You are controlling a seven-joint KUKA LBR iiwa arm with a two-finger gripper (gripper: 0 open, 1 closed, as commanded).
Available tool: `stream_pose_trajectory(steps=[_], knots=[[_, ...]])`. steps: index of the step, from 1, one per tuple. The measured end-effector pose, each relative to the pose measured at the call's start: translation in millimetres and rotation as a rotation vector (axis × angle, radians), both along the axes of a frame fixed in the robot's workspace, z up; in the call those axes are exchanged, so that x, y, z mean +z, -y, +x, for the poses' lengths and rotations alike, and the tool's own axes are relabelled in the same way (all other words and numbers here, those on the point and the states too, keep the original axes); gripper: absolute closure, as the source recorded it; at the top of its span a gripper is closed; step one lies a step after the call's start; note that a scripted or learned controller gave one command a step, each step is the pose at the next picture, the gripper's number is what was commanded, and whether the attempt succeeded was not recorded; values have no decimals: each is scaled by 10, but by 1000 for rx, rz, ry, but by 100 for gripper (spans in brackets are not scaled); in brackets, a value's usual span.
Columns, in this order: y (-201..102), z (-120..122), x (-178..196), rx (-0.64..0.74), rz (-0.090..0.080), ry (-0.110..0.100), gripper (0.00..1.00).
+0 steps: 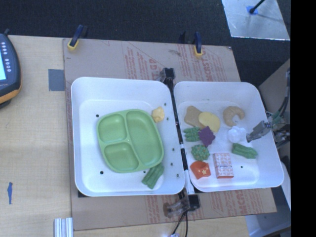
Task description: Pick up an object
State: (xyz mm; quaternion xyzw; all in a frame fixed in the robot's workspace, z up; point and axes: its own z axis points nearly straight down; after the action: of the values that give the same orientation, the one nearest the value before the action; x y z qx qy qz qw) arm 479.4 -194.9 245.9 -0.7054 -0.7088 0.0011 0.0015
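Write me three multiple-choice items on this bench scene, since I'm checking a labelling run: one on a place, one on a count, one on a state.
1. Where does the green divided plate lie?
A. in the left bin
B. in the right bin
C. on the bare bench

2. How many compartments does that plate have?
A. two
B. three
C. five

3. How does the red-and-white carton stand with respect to the pincer?
A. clamped in it
B. lifted above the bin
C. lying on the floor of the right bin, apart from it

Answers:
1 A: the plate sits on the floor of the left bin, near a small yellow piece.
2 B: two compartments along the top, one below.
3 C: the carton lies flat by the red piece, while the pincer is at the bin's right edge.
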Motion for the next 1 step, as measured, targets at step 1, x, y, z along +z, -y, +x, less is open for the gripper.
stream_pose_trajectory(steps=[1], knots=[[-1070,-53,-991,10,7,-11,0]])
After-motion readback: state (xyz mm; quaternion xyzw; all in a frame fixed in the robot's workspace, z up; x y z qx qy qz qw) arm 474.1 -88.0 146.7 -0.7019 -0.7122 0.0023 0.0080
